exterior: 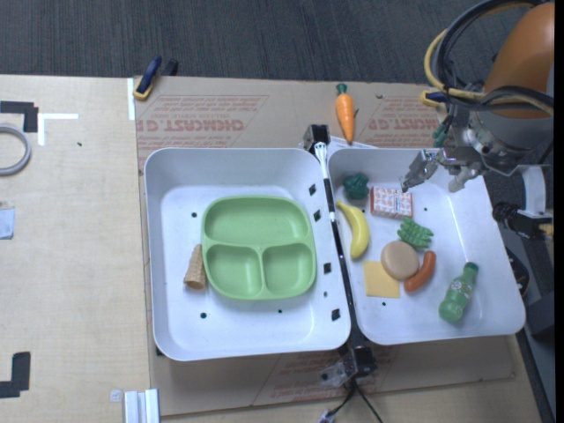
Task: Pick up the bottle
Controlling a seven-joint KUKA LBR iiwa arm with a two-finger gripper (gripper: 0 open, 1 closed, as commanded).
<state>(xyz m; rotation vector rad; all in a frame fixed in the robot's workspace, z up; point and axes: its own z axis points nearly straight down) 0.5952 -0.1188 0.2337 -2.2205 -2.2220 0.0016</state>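
The bottle (458,293) is small and green, and lies tilted in the near right corner of the right bin (493,218). My gripper (437,174) hangs over the far part of that bin, well behind the bottle and a little to its left. Its fingers (416,174) are spread open with nothing between them. The grey wrist and orange band rise toward the upper right.
The right bin also holds a banana (357,227), broccoli (355,185), a red-and-white packet (391,202), a leafy green (414,233), a bun (399,259), a sausage (421,271) and a cheese slice (381,280). The left bin holds a green divided plate (260,245) and a cone (195,267). A carrot (344,111) lies behind the bins.
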